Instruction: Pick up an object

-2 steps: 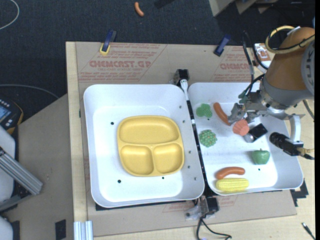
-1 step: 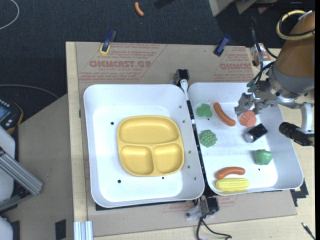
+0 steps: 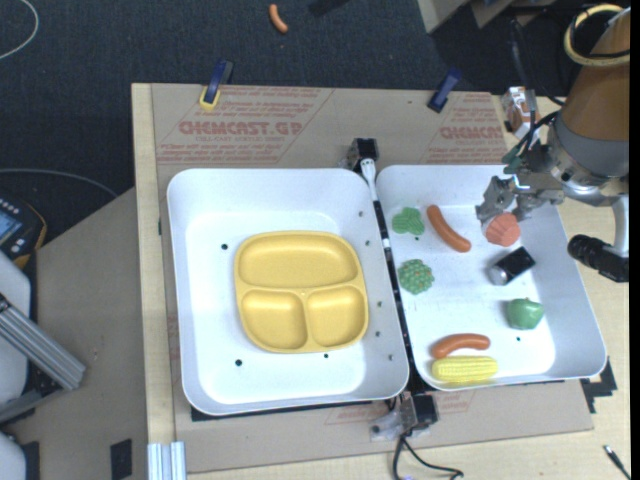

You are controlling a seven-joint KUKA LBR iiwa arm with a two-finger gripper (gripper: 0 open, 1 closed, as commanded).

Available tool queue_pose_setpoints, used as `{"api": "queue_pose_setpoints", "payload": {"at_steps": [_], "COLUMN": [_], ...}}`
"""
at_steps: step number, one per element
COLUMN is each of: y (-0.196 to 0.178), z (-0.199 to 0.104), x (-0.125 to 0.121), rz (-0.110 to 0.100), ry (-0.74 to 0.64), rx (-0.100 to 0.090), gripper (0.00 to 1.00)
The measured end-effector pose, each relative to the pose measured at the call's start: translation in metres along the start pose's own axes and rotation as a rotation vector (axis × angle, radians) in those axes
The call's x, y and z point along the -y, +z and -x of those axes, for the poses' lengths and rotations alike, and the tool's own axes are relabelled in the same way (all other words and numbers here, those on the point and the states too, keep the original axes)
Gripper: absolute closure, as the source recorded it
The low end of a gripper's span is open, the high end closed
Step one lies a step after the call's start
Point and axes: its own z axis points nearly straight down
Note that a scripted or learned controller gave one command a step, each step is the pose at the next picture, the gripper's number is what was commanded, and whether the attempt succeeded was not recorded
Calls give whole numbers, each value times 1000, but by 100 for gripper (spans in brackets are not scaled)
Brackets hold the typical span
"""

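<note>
I see the gripper (image 3: 497, 205) low over the right bin (image 3: 575, 298), just above a reddish ball (image 3: 504, 231). I cannot tell how far the fingers are parted or whether they touch it. Near it lie a black block (image 3: 513, 266), a green pepper (image 3: 524, 313), two sausages (image 3: 449, 228), corn (image 3: 464, 370) and two broccoli pieces (image 3: 415, 276). The left bin (image 3: 200, 268) holds a yellow tray (image 3: 300, 290).

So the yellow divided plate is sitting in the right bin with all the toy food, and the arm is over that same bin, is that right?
Not quite. The camera view shows the yellow divided plate alone in the left bin. The toy food, such as the corn and broccoli, lies in the right bin, and the gripper is over that bin.
</note>
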Motion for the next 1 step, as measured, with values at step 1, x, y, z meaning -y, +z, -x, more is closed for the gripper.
{"api": "queue_pose_setpoints", "payload": {"at_steps": [1], "y": [10], "z": [-49], "x": [4], "rz": [-9], "ry": [-4], "rx": [-4], "gripper": [100]}}
